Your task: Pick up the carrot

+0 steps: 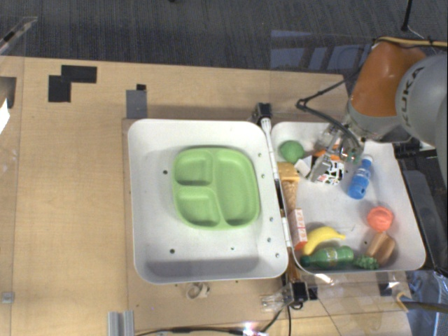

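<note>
One tool point(334, 161) hovers over the right bin point(413, 222).

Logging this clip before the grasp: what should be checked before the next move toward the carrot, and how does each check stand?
1. Carrot found: cannot tell; an orange thing lies near the right bin's right wall.
2. Hand above it: not ok; it hangs beside the blue bottle.
3. Hand unloaded: cannot tell.
4. Room around it: not ok; a brown thing crowds it.
</note>
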### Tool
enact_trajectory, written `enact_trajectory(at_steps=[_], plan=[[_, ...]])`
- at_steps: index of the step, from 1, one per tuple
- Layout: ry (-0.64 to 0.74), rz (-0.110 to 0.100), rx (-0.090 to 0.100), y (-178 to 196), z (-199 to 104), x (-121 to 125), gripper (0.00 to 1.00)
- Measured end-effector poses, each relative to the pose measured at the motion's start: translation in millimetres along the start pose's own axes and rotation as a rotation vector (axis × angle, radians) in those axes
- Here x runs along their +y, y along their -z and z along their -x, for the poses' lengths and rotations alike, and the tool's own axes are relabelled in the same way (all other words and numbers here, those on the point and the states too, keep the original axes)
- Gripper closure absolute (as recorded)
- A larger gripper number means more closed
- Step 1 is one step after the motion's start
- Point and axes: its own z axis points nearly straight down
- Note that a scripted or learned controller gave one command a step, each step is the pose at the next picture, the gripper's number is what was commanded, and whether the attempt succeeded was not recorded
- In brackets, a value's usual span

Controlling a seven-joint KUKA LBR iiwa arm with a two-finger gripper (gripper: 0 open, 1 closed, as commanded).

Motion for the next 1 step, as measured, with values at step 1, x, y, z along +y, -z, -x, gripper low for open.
enact_trajectory(at_steps=[1], plan=[[-0.356, 0.009, -0.014, -5.6, -37.8, 29.6, 0.00]])
